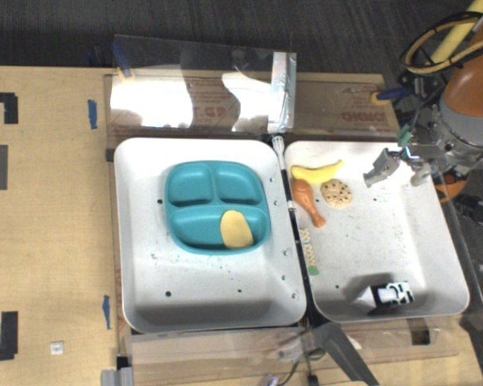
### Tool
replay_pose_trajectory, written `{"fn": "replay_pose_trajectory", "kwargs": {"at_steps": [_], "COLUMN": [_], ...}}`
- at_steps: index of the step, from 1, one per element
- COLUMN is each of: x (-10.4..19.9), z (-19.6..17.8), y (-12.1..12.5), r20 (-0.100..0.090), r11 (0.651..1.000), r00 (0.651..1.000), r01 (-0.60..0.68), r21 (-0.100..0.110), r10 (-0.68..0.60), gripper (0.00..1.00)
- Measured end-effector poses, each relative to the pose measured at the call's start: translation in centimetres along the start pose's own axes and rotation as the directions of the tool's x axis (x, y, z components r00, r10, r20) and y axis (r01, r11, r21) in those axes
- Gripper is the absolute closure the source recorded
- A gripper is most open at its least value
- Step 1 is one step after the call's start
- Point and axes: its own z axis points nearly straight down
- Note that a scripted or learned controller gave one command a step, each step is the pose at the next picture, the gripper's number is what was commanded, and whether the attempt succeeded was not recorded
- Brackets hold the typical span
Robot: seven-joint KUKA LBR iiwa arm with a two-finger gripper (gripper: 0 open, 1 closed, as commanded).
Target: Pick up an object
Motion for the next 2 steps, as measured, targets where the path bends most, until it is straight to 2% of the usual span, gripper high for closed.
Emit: {"fn": "replay_pose_trajectory", "kwargs": {"at_steps": [1, 2], "x": [3.4, 3.4], "z": [15.4, 15.6], "y": [1.6, 6.8], "r20": [0.002, 0.003], "r11": [0.999, 0.966], "r00": [0.999, 0.966], "r01": [0.051, 0.258], "r21": [-0.009, -0.005], "r10": [-0.051, -0.258], "gripper": [0.0, 0.0]}}
